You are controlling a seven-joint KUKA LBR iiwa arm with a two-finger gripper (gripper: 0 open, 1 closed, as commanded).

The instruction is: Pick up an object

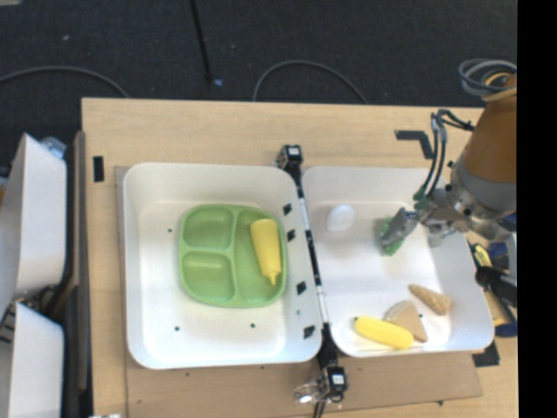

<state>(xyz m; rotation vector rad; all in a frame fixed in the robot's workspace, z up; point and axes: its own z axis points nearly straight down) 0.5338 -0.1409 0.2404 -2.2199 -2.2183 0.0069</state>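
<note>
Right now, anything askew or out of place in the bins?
Nothing spilled or damaged. One oddity: a yellow squeeze bottle lies on its side across the green divided tray in the left bin, straddling compartments. In the right bin, a yellow item lies against the tan pieces.

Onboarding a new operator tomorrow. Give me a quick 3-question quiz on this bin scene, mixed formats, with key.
1. True or false: the green tray sits in the right bin.
2. Multiple choice: what lies on the green tray?
A. a white round object
B. a yellow mustard-style bottle
C. a tan wedge
3. Fill in: the gripper hovers over the ___ bin.

Key
1. False; it sits in the left bin.
2. B; the yellow bottle rests in the tray's right compartment. The white round object and tan pieces lie in the right bin, along with a yellow object.
3. Right.
</note>
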